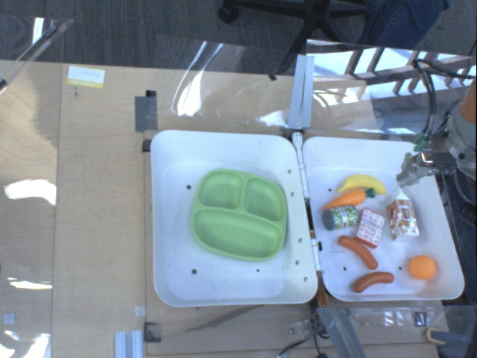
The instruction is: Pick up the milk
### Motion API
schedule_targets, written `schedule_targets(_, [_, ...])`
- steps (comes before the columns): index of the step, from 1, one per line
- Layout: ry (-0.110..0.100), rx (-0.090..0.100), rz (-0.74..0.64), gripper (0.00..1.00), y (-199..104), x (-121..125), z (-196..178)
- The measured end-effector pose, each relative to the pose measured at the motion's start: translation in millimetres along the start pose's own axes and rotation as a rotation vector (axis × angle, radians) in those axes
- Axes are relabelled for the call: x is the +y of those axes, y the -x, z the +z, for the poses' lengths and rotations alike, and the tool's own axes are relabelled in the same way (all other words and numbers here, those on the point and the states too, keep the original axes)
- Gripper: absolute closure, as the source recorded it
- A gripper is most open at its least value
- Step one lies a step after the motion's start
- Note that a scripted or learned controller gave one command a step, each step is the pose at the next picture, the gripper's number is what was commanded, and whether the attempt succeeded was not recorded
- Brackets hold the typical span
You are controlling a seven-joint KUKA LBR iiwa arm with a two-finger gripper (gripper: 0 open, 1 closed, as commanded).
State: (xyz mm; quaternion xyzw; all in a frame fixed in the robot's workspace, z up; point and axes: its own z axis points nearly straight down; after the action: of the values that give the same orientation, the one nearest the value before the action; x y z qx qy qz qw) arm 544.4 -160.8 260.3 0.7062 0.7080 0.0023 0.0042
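Beside milk (402, 218): snack pkt (370, 227), carrot (347, 198).

Bright, even daylight, with white glare patches on the bench (30, 192) and a slightly soft picture.

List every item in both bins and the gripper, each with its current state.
gripper: above the right bin's far edge, holding nothing
milk carton: lying in the right bin, not gripped
pink carton: lying flat
green can: on its side
banana: resting beside the carrot
two sausages: lying apart
orange: resting alone
green tray: flat in the left bin
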Motion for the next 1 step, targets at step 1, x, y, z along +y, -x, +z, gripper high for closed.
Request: schedule_targets(1, [-0.001, 0.001, -0.364, 1.0, 19.3, -11.3, 21.8])
